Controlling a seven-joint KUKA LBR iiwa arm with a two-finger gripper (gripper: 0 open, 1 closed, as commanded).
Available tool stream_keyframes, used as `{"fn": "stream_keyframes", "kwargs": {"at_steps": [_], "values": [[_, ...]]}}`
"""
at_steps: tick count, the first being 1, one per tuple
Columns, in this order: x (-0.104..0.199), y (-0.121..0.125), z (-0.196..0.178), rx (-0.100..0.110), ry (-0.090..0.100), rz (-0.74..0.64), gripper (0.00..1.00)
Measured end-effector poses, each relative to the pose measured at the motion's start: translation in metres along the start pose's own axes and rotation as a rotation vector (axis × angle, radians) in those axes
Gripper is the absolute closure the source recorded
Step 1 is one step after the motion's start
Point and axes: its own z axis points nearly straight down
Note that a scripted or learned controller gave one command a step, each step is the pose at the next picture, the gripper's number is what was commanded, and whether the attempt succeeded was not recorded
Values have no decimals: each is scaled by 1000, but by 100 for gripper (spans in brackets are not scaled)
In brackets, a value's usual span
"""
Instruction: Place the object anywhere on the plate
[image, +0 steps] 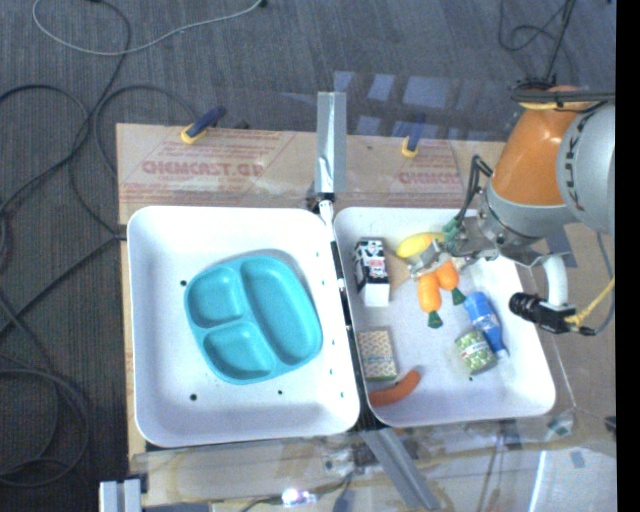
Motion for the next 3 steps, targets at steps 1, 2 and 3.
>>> {"fn": "stream_keyframes", "kwargs": {"at_steps": [1, 2, 3], "values": [[64, -26, -4, 1, -1, -241, 100], [138, -40, -4, 1, 0, -259, 100], [187, 5, -4, 2, -3, -396, 100]]}}
